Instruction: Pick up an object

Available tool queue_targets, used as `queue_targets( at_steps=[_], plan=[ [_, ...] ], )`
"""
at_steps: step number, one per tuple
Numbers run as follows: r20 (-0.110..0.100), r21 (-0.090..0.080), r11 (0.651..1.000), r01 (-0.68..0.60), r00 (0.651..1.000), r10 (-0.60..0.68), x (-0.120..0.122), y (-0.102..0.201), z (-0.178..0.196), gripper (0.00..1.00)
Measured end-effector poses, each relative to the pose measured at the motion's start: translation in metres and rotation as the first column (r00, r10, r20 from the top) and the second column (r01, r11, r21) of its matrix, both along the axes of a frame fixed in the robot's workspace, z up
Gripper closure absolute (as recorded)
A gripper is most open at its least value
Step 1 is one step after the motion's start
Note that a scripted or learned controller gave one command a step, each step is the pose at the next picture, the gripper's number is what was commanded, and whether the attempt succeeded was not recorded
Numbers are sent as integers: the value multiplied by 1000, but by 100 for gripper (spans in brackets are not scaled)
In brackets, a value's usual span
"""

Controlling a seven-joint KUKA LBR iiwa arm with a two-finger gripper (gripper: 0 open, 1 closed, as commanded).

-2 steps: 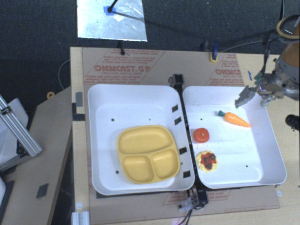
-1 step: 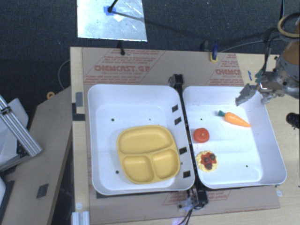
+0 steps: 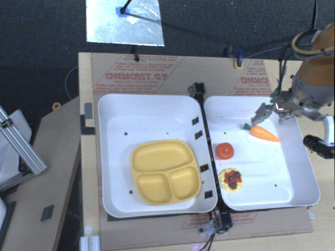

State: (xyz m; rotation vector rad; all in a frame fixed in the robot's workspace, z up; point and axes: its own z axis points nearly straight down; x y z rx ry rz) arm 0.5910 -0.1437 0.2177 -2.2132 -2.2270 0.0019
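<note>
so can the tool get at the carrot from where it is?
Probably yes. The tool sits just above the carrot in the right bin, and nothing lies over or against the carrot.

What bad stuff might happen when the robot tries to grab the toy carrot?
The carrot is slim and tapered, so it might roll or slip away when touched. It also lies toward the far right of the right bin, so a nudge from the gripper could push it against the wall, where it is harder to grab.

A tan bench (image 3: pixel 157 72) bears two white bins (image 3: pixel 118 119) (image 3: pixel 298 177) side by side.
</note>
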Motion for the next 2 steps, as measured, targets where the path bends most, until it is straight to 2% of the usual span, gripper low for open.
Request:
queue_targets(
  at_steps=[2],
  plan=[
    [1, -1, 1000, 5, 1000, -5, 1, -6, -86, 0]
  ],
)
